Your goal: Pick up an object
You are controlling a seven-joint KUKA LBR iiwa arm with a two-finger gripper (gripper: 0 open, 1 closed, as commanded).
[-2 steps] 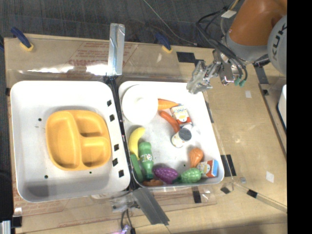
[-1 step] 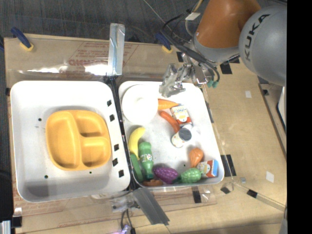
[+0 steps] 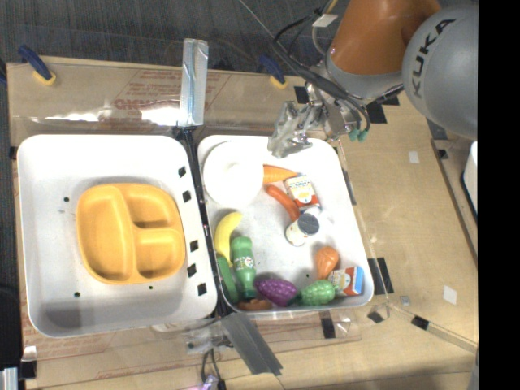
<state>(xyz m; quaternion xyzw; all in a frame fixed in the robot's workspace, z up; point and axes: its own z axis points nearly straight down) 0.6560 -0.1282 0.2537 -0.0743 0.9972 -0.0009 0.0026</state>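
- Objects for picking lie loose in the right shallow white bin [image 3: 351, 218]: a round white plate [image 3: 230, 171] at its upper left, an orange carrot-like piece [image 3: 279, 173] just beside the plate, a small white carton with a red-orange label [image 3: 301, 190], a small dark-and-white round bottle [image 3: 303, 227] near the bin's middle.
- Along the bin's left wall: a yellow banana [image 3: 225, 231], touching a green bottle [image 3: 242, 259].
- Lower edge: a purple grape bunch [image 3: 277, 289], a green knobbly vegetable [image 3: 318, 292], an orange pepper-like piece [image 3: 327, 259], a small red-and-white carton [image 3: 351, 279].
- Two-finger metal gripper [image 3: 294, 135] hangs over the bin's upper rim, beside the plate; nothing seen between its fingers; whether they are apart or together, cannot tell.
- Left white bin [image 3: 36, 218] bears a yellow divided plastic tray [image 3: 130, 232].
- Grey arm with orange band [image 3: 370, 27] reaches in from the upper right.
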